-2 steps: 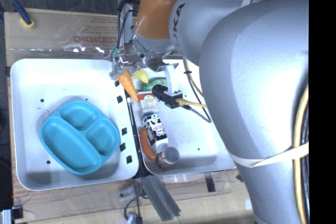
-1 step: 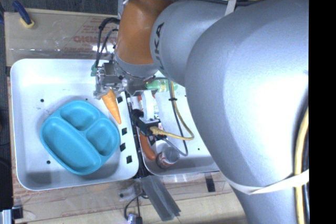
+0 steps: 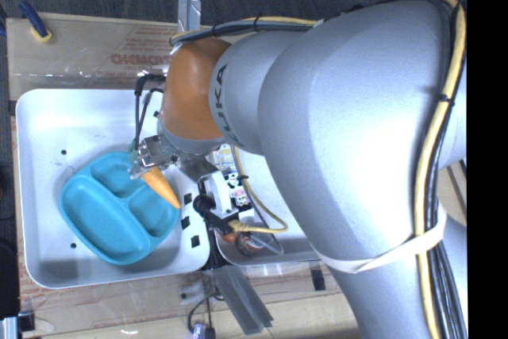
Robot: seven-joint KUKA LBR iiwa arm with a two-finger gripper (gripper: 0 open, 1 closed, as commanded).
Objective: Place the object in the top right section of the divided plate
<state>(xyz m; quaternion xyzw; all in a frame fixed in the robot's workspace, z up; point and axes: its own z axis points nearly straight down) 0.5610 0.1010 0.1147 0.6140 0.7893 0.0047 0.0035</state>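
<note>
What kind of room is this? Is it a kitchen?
Probably not a kitchen; more likely a robot lab. A big grey robot arm reaches over a shallow white bin holding a blue divided plastic plate and an orange carrot-shaped toy.

The big, smooth, light-grey rounded metal arm (image 3: 341, 131) carried a broad glossy orange band (image 3: 190, 95) above its wrist, with dark lettering running along the grey shell just beside that band. A yellow cable and a black cable (image 3: 439, 131) ran together down its outer side, and a thin white strap (image 3: 397, 250) crossed the lower shell. Thin black wires (image 3: 143, 103) looped near the wrist.
</note>
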